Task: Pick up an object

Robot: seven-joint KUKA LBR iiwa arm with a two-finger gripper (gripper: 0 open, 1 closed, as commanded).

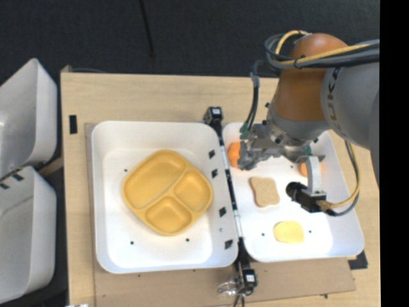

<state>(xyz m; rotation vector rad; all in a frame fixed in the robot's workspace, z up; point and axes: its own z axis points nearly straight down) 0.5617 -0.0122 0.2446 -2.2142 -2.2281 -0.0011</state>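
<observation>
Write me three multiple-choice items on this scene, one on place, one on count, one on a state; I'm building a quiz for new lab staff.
1. Where does the yellow tray lie?
A. In the left bin
B. In the right bin
C. On the bare bench

2. How many compartments does the tray have?
A. One
B. Three
C. Five

3. How does the toast lie?
A. Flat on the bin floor
B. Stacked on the tray
C. Propped upright against the bin wall

Key:
1 A: the tray sits in the left bin.
2 B: its ridges divide it into three sections.
3 A: the toast lies flat in the right bin, just below the claw and above a yellow piece.
</observation>
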